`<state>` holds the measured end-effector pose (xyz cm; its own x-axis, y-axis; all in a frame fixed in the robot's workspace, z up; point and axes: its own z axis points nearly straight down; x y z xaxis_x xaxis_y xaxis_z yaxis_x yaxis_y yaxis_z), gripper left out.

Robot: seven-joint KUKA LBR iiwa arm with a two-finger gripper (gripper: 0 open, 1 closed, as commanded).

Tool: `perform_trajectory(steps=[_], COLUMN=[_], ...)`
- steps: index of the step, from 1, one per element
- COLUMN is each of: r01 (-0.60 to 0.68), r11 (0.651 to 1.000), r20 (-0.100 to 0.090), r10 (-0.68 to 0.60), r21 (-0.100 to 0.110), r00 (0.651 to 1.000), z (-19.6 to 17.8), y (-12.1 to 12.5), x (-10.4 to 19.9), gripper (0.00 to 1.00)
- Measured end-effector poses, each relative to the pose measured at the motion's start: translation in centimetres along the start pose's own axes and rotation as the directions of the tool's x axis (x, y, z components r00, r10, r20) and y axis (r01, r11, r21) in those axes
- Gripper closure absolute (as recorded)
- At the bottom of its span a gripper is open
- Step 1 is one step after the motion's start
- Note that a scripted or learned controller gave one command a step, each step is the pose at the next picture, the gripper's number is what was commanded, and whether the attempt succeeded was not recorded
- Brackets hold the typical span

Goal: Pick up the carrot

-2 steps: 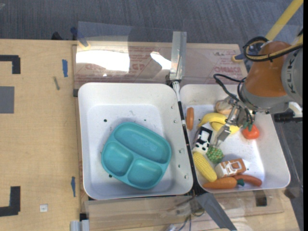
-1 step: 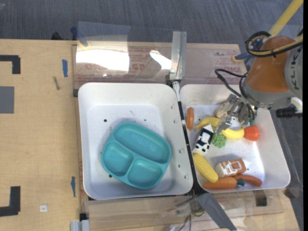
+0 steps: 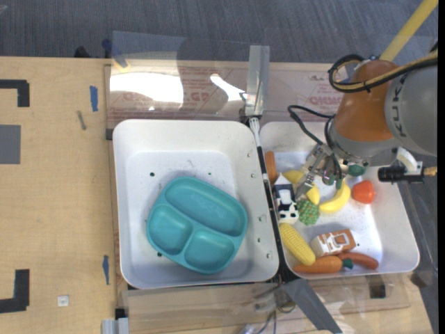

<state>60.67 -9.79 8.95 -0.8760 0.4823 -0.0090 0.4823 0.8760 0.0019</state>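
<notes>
My worry from here is a wrong grab. The end effector (image 3: pixel 325 167) hangs over the far half of the right bin (image 3: pixel 407 245), right above the banana (image 3: pixel 336 198) and a small yellow piece, while the carrot (image 3: pixel 318 265) lies along that bin's near edge, well apart from it. The carrot touches the corn cob (image 3: pixel 295 243) and sits just beside a brown-and-white packet (image 3: pixel 333 242) and a red-orange sausage-like piece (image 3: pixel 360 259), so a descent that lands slightly off could pinch a neighbour or shove the carrot against the near wall. I judge the crowding the main cause of any miss. I cannot tell whether the end effector is spread or pressed together; nothing shows between its tips.

The right bin also carries a tomato (image 3: pixel 363 192) near its right wall, a green bumpy item, a black-and-white toy and an orange piece by its left wall. The left bin (image 3: pixel 132 152) holds a teal divided plate (image 3: pixel 197 223), whose compartments carry nothing.
</notes>
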Motion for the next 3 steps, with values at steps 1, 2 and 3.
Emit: perform_trajectory(steps=[1,2,3], r01=[-0.38,-0.299,-0.074], r11=[0.925,0.954,0.997], r20=[0.0,0.007,0.001], r10=[0.38,0.299,0.074], r21=[-0.001,-0.008,-0.007], r00=[0.925,0.954,0.997], z=[0.2,-10.4,-19.6], y=[2.4,4.6,13.3], x=[-4.6,-2.5,2.8], gripper=[1.0,1.0,1.0])
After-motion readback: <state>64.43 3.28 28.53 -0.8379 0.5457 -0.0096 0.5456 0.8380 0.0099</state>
